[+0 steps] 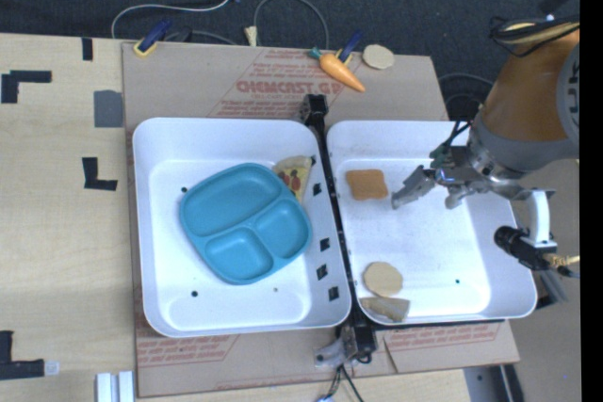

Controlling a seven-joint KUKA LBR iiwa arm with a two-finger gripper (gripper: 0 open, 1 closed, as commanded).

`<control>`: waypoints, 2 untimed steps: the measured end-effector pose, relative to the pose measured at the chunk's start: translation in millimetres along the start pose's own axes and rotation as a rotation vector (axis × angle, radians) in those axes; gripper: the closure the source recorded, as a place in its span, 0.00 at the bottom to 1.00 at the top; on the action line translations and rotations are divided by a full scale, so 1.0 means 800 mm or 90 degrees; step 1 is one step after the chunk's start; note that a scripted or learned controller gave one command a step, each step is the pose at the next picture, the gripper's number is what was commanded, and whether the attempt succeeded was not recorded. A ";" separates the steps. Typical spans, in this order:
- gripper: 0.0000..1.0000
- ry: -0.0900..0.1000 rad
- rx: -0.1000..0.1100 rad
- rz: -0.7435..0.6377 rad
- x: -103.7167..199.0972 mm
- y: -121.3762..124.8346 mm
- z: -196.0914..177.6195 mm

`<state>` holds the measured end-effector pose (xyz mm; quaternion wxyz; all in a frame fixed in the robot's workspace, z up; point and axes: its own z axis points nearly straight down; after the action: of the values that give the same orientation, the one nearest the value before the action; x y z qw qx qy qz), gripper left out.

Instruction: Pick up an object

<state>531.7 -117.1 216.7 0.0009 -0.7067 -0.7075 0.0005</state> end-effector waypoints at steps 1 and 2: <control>0.00 0.000 -0.001 -0.003 0.037 0.076 0.044; 0.00 -0.003 -0.003 -0.001 0.028 0.124 0.171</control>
<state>630.8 -94.9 79.8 -0.0023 -0.7060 -0.7082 0.0002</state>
